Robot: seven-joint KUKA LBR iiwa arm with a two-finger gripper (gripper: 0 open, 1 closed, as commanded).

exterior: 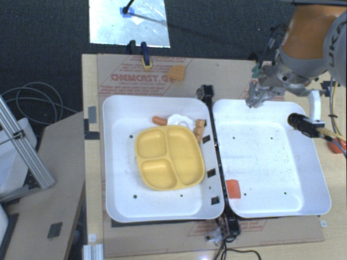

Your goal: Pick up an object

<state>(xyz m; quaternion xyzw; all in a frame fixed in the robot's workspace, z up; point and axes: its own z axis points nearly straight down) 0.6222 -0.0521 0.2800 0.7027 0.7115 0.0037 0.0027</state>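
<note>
Camera view, looking down at a slant on a tabletop [141, 69] carrying two shallow white bins side by side; the left bin [116, 199] holds a yellow divided plate [168, 158] with three compartments, lying flat near the middle; just behind the plate sit a small orange sausage-shaped piece [159, 121], a white rounded item [180, 121] and a tan stubby piece [199, 128], the last beside the plate's far right corner; the right bin [303, 167] holds one small orange-red block [232, 188] near its front left corner, well apart from everything else.

The grey arm with its orange band enters from the right; its claw [255, 99] hangs above the far left rim of the right bin, nothing between its fingers; whether they are apart or together cannot be told at this size.

Judged as candidates: the orange-red block looks light, stiff and free on all sides, so gripping across its two short sides seems easiest; the plate looks like light rigid plastic, smooth and wide, likely graspable only by pinching its raised rim; the small pieces behind it are crowded.
</note>
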